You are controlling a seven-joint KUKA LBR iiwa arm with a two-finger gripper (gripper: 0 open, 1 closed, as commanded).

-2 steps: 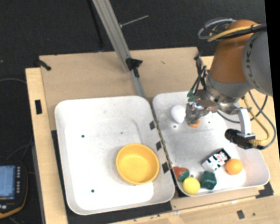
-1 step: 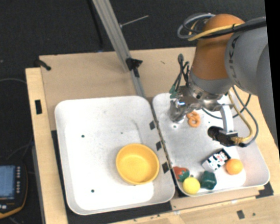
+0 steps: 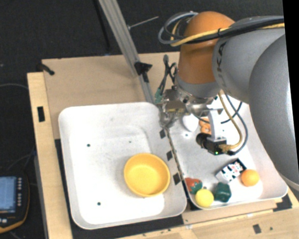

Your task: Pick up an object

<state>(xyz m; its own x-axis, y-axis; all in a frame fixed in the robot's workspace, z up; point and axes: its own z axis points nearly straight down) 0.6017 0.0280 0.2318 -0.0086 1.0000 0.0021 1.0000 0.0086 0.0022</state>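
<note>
Gripper (image 3: pixel 166 121) hanging over inner edge of right bin (image 3: pixel 266 184), finger state impossible to tell; yellow bowl (image 3: pixel 146 174) sitting near left bin (image 3: pixel 79 149) front edge.

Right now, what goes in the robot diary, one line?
tool: over bins' divider | yellow bowl: left bin | yellow ball: right bin | nothing lifted

The arm (image 3: pixel 259 53) enters from the right of the camera view as a broad grey body that fills the upper right. Its orange band (image 3: pixel 200 48) sits above the wrist, with cables looping over the top and down the side. Below the band the wrist points steeply downward. The pincer (image 3: pixel 168 114) hangs at the wrist's lower left end, its tip small and dark, partly lost against the wrist hardware.
</note>
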